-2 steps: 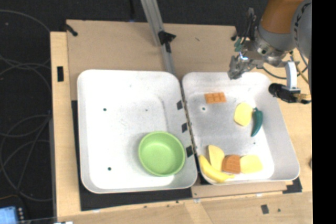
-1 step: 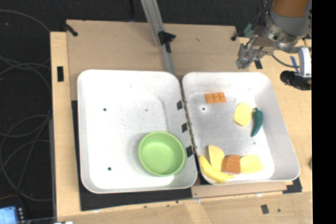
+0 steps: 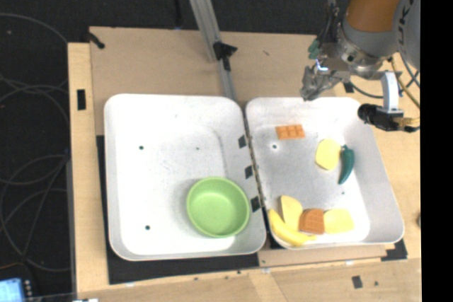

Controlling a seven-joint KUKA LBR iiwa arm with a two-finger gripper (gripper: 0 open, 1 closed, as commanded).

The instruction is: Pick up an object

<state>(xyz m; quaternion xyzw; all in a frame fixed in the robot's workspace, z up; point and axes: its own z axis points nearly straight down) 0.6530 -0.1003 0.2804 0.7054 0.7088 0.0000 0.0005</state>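
My gripper (image 3: 311, 90) hangs above the far edge of the right bin (image 3: 368, 131), with nothing seen between its fingers. Below it in that bin lie an orange waffle-like piece (image 3: 289, 131), a pale yellow round piece (image 3: 326, 154) and a green pepper (image 3: 346, 165). At the bin's near edge a brown block (image 3: 311, 221) sits among yellow pieces (image 3: 338, 221) and a banana (image 3: 284, 230). A green bowl (image 3: 218, 206) rests in the left bin (image 3: 141, 166).
A slanted metal pole (image 3: 202, 3) rises from behind the bins, ending near their shared edge. A black cable fitting (image 3: 379, 115) juts out beside the right bin's far right corner. Brown bench board (image 3: 156, 60) surrounds both bins.
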